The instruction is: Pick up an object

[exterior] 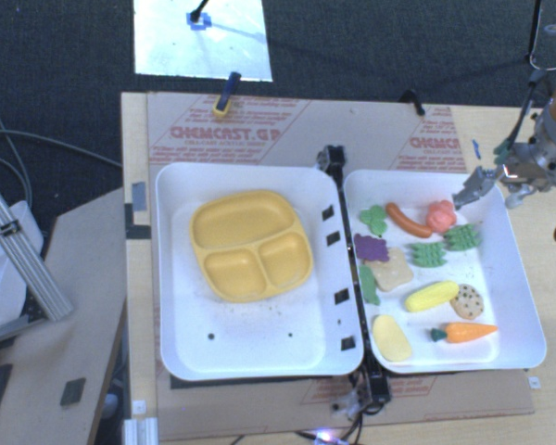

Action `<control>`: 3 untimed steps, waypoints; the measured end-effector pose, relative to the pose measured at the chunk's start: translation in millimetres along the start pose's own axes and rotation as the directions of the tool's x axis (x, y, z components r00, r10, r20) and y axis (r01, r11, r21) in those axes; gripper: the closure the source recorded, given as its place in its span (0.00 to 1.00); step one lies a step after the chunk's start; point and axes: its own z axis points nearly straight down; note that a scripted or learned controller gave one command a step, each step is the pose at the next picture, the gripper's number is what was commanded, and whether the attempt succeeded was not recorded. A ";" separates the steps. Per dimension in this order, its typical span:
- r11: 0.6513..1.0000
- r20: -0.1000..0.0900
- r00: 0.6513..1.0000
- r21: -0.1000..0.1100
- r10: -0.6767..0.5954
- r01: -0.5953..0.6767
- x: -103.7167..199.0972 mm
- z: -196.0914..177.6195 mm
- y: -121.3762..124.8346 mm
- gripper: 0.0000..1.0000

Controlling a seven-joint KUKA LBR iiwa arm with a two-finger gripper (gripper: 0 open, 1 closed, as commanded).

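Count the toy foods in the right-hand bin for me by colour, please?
Green: 4
Yellow: 2
Orange: 2
Pink-red: 1
Purple: 1
Tan: 2
Total: 12

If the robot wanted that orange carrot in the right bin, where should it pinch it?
Probably across the thick part of the carrot, near its green end, coming straight down from above. It lies flat with its length running left to right, so fingers closing across its narrow width, front to back, would fit. There is bare floor of the right bin in front of it; the cookie sits close behind.
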 end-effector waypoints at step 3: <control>1.000 0.000 1.000 -0.007 -0.006 0.006 119.8 -281.9 -101.3 1.00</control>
